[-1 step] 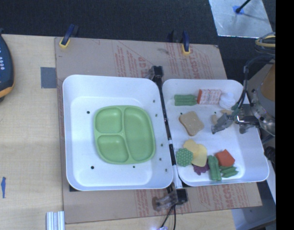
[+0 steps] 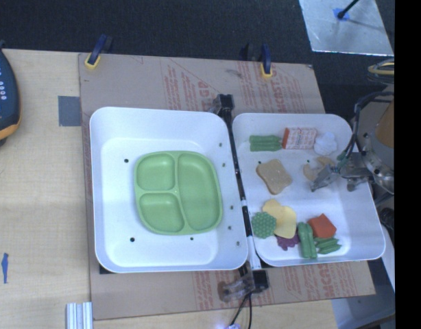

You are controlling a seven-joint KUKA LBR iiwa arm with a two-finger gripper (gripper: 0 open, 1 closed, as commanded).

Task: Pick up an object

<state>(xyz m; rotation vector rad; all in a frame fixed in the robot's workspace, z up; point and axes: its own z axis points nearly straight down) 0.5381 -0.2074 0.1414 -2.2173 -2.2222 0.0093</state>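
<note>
Grey jaws (image 2: 325, 179) blur indistinctly over the right bin (image 2: 365, 252).

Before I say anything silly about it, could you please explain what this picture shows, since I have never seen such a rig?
One camera looks down at a slant on a bench with two shallow white bins. The left bin holds a green divided plate. The right bin holds toy food: a slice of bread, a green pickle, a red block and other pieces. A robot arm reaches in from the right; its claw sits low over the right bin, beside the bread. Whether it grips anything is unclear.
</note>
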